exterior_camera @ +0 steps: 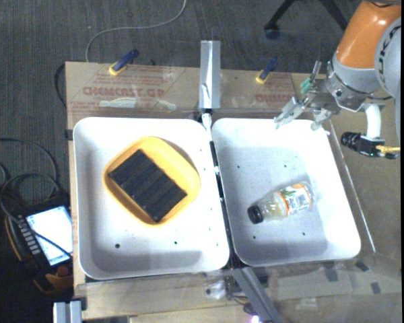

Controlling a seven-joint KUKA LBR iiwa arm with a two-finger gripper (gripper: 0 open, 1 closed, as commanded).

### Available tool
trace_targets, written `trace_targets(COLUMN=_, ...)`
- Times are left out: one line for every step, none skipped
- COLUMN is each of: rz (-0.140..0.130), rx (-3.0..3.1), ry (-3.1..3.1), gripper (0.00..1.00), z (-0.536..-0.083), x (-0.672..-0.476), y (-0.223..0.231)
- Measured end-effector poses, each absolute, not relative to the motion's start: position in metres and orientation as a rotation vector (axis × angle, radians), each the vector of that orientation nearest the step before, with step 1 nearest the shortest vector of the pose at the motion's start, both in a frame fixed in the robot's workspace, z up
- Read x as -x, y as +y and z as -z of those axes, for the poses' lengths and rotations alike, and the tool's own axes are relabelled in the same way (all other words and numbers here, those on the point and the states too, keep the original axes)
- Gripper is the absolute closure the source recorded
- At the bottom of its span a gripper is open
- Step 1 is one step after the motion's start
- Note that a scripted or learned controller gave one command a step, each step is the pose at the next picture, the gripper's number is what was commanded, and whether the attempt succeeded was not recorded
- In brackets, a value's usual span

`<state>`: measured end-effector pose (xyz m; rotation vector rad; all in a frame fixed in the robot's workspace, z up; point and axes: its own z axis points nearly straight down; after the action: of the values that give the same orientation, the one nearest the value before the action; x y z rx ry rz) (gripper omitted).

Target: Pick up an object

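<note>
My gripper (300,116): I am holding it over the far rim of the right bin, close to that bin's far right corner, with my two fingers spread apart and nothing between them — released, gripping no object.

My arm (367,39): I am reaching in from the right, my orange band showing at the upper right above the grey wrist.

Bottle (281,204): it is lying on its side on the floor of the right bin, in the near half, its dark cap pointing left and its labelled body angling up toward the right. It is sitting well apart from my gripper.

Right bin (337,247): white and shallow, it is carrying the bottle alone on its speckled floor.

Left bin (94,247): white as well, touching the right bin along the middle seam.

Yellow dish (185,167): it is resting in the middle of the left bin, turned at a slant.

Dark ridged pad (148,184): it is lying inside the yellow dish, covering most of its floor.

Cardboard sheet (121,89): it is lying flat behind both bins — two clamps, blue and yellow, are sitting on its far edge.
</note>
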<state>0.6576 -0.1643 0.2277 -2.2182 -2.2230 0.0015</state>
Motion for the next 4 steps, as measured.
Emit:
trace_targets(rz=-0.003, rx=2.217, ry=-2.226, gripper=1.00, z=-0.237, x=-0.658, y=-0.164)
trace_targets(rz=-0.004, rx=2.218, ry=-2.225, gripper=0.00, z=-0.237, x=-0.658, y=-0.164)
trace_targets(rz=-0.004, rx=2.409, ry=-2.013, gripper=0.00, z=-0.113, x=-0.586, y=-0.171)
trace_targets(rz=0.009, rx=2.397, ry=-2.039, gripper=0.00, z=-0.093, x=-0.561, y=-0.200)
